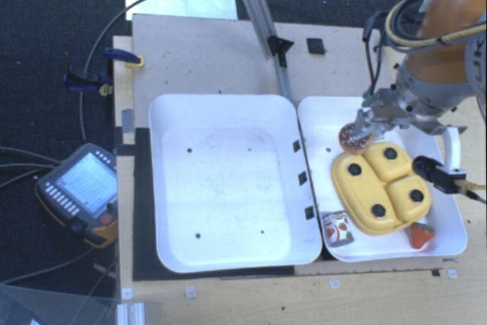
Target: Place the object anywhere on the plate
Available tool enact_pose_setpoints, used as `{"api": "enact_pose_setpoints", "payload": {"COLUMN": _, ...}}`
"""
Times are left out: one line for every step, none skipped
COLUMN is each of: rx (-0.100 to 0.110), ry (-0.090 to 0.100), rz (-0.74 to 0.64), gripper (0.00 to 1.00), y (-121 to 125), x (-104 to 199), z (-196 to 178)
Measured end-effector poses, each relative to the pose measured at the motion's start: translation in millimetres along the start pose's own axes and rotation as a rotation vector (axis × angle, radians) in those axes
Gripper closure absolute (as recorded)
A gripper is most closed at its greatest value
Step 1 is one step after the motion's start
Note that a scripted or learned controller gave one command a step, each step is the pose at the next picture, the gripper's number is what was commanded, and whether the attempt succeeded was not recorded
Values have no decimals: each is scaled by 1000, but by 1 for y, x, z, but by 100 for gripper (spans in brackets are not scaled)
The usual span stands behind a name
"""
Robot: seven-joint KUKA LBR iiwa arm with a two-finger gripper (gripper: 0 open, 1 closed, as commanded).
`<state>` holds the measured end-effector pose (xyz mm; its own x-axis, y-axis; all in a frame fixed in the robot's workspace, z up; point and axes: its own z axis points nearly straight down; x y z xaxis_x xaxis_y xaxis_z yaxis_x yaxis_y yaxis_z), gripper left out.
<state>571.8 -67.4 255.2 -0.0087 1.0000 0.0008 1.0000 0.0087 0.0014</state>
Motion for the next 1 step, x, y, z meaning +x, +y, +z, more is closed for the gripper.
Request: {"api": "enact_pose_setpoints", "payload": {"rx": 0, "ry": 1, "rz": -2, "gripper": 100, "y": 4, "x": 62, "z": 7}}
